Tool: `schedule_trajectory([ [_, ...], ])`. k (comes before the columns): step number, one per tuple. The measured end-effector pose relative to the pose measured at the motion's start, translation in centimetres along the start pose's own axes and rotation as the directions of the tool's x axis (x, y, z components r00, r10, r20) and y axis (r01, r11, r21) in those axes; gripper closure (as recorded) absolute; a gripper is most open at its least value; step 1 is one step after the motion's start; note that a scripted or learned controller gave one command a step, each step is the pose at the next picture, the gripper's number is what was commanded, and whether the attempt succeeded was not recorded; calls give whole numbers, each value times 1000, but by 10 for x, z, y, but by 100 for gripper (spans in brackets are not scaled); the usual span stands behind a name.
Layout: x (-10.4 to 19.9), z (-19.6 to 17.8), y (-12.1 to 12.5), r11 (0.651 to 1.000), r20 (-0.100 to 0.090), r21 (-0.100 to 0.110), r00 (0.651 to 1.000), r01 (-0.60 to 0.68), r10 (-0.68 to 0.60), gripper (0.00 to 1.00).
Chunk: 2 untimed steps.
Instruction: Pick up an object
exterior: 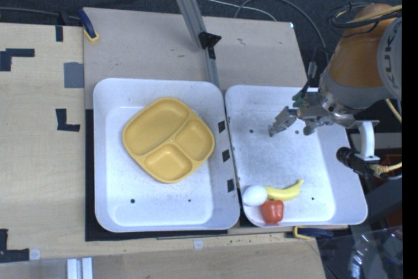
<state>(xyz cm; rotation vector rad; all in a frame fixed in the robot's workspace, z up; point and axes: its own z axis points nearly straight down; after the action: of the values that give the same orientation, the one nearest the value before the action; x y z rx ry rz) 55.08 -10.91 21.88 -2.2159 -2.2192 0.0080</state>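
Nothing is picked yet: the gripper point(294, 125) hangs spread and empty over the right bin point(261, 101), banana point(285, 191) at its front edge.

Banana point(285, 191), white egg point(255, 195), red pepper point(272, 211) clustered, right bin's near edge

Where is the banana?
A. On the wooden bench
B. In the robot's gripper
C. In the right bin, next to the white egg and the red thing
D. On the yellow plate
C: the banana lies at the near edge of the right bin, beside the white egg and the red thing.
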Motion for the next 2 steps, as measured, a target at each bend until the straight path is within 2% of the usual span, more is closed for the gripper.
schedule_trajectory([
  [2,-2,93,5,1000,0,0,1000,0,0,0],
])
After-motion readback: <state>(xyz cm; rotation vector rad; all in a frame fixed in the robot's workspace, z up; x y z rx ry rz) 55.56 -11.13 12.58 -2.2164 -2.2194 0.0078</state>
